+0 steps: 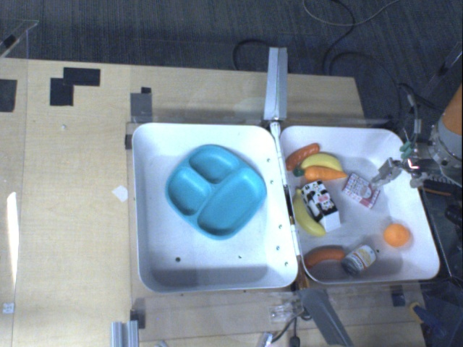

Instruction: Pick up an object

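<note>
Two shallow white bins sit side by side on the pale wooden tabletop (65, 194). The left white bin (152, 266) carries a blue plastic divided plate (215, 190) with three compartments, lying near its middle.

The right white bin (427, 262) holds the clutter. Near its upper left there is a reddish-brown toy sausage (302, 154), with a yellow toy banana (322, 162) just beside it and an orange toy carrot (325, 173) touching the banana's lower side. Below them a small black-and-white carton (318, 201) lies across a second yellow banana-shaped piece (309, 221). Along the front wall rest another reddish-brown sausage-like piece (325, 255) and, just beside it, a small grey can on its side (359, 259). An orange ball-shaped fruit (396, 235) sits apart toward the right wall. A small flat pink patterned packet (360, 190) lies mid-bin.

The grey arm's end effector (383, 173) comes in from the right edge, low over the bin, its tip right at the pink packet's right corner; from here I cannot tell how wide it stands, nor that it holds anything
</note>
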Robot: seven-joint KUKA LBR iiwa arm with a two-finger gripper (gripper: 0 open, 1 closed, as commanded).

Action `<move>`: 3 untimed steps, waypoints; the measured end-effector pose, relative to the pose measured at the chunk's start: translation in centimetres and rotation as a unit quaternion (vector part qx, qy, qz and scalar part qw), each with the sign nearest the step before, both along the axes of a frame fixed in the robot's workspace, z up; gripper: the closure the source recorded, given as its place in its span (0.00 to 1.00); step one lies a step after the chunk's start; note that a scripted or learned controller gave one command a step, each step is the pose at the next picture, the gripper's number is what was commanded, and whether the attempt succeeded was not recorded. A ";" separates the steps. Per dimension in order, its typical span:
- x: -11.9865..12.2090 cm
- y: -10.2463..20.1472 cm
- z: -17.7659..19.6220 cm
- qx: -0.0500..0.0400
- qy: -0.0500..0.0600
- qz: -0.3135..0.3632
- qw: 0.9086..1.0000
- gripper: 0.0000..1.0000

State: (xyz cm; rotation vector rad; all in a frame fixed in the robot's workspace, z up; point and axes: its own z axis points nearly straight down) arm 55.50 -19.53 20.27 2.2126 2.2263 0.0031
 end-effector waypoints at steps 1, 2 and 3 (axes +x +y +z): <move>1.1 4.8 -10.1 -0.003 -0.009 0.041 0.999 0.00; 1.4 4.6 -8.8 -0.005 -0.013 0.041 0.999 1.00; 1.7 8.2 4.2 -0.001 -0.002 0.035 0.999 1.00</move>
